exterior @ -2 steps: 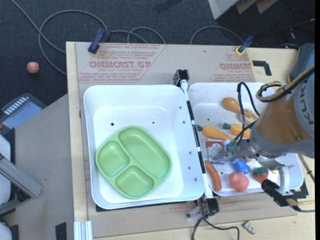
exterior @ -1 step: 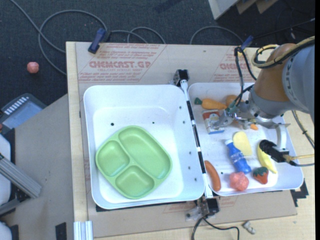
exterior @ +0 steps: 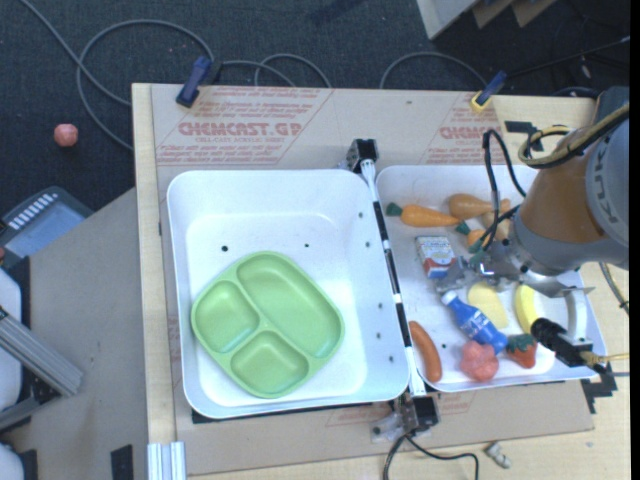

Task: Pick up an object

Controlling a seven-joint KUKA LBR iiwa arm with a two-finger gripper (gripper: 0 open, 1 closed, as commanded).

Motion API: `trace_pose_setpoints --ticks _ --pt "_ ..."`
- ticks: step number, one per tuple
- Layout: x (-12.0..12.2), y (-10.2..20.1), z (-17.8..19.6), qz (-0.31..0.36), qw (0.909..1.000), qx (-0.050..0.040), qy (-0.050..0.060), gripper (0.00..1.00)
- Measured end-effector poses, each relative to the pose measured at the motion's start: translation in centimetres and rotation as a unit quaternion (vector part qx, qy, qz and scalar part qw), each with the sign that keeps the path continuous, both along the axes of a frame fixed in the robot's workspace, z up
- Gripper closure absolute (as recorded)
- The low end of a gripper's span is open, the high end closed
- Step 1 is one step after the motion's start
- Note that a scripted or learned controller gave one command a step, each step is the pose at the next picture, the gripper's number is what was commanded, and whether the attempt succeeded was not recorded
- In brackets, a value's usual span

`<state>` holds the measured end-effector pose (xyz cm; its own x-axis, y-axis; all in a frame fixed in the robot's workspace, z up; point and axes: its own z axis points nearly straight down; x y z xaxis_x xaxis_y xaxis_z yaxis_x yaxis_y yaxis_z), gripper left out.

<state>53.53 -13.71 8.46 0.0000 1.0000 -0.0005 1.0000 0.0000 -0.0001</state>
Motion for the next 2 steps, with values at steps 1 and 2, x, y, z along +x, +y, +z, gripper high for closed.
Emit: trace_pose_setpoints --ticks 1,2 --pt "-3.6 3.7 0.0 0.000 1.0000 0.0003 0.000 0.00" --pt "3.4 2.8 0.0 0.000 1.0000 -0.0002 -0.001 0.00"
